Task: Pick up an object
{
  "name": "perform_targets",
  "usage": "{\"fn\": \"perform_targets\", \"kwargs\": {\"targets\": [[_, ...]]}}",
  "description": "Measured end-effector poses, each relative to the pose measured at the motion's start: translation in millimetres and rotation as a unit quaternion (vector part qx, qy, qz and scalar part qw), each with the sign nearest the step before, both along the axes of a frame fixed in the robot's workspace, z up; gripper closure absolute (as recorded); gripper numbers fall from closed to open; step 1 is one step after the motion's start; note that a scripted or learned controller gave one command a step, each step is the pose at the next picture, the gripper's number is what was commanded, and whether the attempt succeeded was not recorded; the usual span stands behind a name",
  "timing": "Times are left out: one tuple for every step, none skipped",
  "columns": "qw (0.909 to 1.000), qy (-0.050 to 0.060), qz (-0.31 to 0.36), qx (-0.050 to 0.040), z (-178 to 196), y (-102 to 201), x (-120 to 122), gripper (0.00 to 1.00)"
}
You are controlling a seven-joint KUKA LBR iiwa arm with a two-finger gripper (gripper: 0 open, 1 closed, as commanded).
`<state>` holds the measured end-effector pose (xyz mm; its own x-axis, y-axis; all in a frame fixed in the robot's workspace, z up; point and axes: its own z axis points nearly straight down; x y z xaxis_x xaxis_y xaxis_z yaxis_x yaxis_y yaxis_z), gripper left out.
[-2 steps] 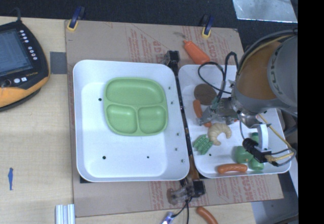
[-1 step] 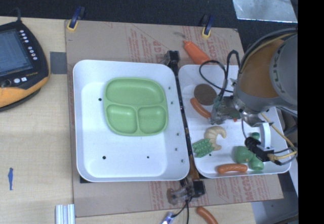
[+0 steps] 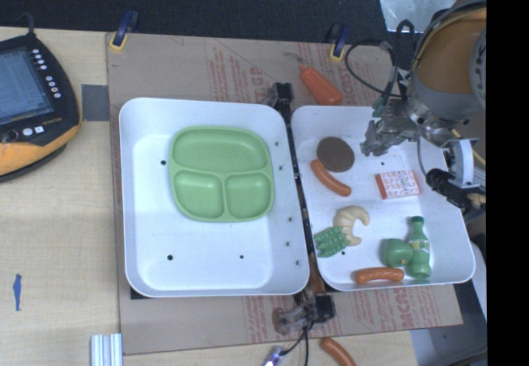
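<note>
The tool [image 3: 376, 144] is hovering over the right bin [image 3: 463, 269] beside a brown disc [image 3: 335, 154]; its opening cannot be told.

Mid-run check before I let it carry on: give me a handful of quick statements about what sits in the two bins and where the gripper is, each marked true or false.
1. The green divided plate lies in the left white bin. True.
2. The round brown disc lies in the left bin. False: it is in the right white bin, near the gripper.
3. The gripper is over the right bin's upper part. True.
4. The red-and-white patterned square block is between the gripper's fingers. False: it lies apart on the bin floor.
5. An orange carrot-shaped toy lies outside the bins, on the cardboard. True.
</note>
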<state>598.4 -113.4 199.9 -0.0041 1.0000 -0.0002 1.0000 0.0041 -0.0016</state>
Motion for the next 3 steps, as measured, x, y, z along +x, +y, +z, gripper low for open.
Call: {"fn": "perform_targets", "kwargs": {"targets": [[1.0000,0.001,0.000,0.0001,-1,0,0,0.00],[1.0000,0.002,0.000,0.0003,-97,9,-13,0.00],[1.0000,0.000,0.000,0.0005,-107,20,27,0.00]]}}
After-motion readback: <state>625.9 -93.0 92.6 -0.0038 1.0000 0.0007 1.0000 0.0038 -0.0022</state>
